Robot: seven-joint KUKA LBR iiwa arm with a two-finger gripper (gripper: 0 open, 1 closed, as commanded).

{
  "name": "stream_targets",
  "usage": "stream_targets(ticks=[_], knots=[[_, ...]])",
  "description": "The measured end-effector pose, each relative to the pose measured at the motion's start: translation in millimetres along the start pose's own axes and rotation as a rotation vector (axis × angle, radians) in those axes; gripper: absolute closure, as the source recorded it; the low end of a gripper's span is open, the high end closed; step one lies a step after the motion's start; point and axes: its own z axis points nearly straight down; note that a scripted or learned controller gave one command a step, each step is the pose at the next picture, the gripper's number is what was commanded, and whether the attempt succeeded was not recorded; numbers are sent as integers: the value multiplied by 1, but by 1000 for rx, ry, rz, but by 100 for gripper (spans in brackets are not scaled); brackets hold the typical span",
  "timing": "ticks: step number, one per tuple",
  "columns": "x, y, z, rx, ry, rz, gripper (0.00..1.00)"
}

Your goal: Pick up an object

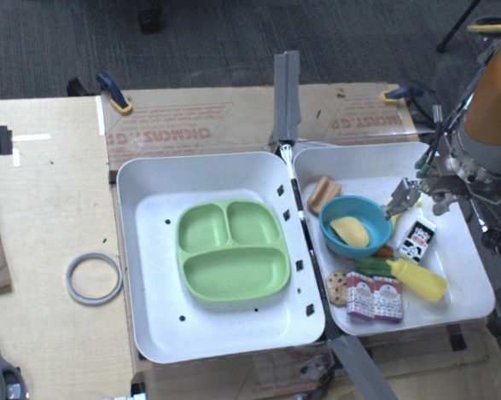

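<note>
Gripper (402, 200): right of centre in the frame, above the right bin; whether the pincer is parted or closed cannot be told at this size; nothing visible between its tips.
Right bin (472, 248): right half of the frame, crowded with objects.
Blue bowl (355, 223): left part of the right bin, just left of and below the gripper, holding a yellow piece (350, 231).
Bread-like piece (322, 193): above the bowl, near the bin's left wall.
Small black-and-white carton (416, 242): right of the bowl, just below the gripper.
Yellow bottle (418, 279): lower right of the bin, lying on its side.
Red-and-white packet (374, 297): lower edge of the bin, with a cookie (336, 288) to its left.
Left bin (144, 271): centre of the frame, holding a green divided plate (232, 250).
Grey ring (93, 277): left on the bench, outside the bins.
</note>
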Motion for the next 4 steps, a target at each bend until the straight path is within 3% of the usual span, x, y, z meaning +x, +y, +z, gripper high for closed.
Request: stream_targets(ticks=[1,2,3,4], knots=[[0,0,0,0,0,0,0],[3,13,-93,-1,-2,205,0],[-11,-17,79,0,0,249,0],[32,70,69,-4,-1,-71,0]])
